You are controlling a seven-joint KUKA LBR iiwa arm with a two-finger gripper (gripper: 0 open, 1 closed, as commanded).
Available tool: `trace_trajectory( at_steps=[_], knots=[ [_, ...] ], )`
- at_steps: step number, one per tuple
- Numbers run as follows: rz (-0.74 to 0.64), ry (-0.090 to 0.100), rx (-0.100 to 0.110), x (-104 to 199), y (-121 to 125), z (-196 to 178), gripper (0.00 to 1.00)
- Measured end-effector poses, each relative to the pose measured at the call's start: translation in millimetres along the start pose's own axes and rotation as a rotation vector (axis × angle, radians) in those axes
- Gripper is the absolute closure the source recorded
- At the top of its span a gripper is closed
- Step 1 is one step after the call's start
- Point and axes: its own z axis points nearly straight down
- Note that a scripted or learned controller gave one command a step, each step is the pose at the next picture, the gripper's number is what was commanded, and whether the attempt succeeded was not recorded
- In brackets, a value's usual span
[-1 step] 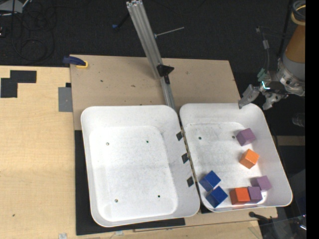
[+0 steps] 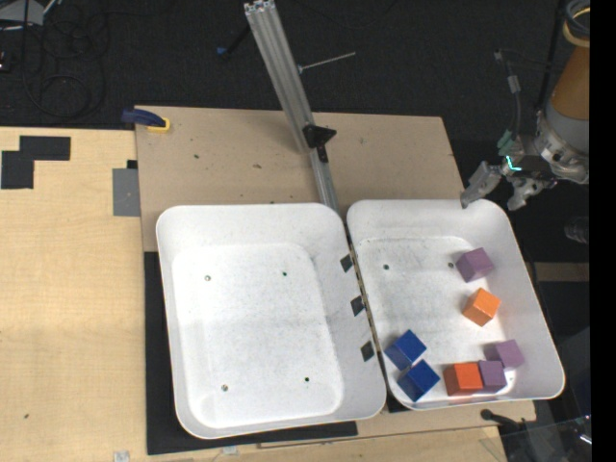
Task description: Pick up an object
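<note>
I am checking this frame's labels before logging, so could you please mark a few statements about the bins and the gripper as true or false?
1. All the blocks lie in the right bin. True.
2. The gripper holds a purple block. False: nothing sits between its fingers; it hovers by the right bin's far corner.
3. Two blue blocks lie side by side near the divider between the bins. True.
4. An orange block rests in the left bin. False: it lies in the right bin, just below a purple block.
5. A metal rail slants across the bench behind the bins. True.

Robot lab: bench [image 2: 289, 152], cables [image 2: 58, 85].
</note>
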Motion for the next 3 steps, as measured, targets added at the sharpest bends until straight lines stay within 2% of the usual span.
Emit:
trace_trajectory(
  at_steps=[1,3],
  knots=[
    [0.001,0.002,0.003,8.1,-2.3,47.7,0.00],
    [0.006,0.001,0.003,-8.9,-7.1,151.5,0.00]
  ],
)
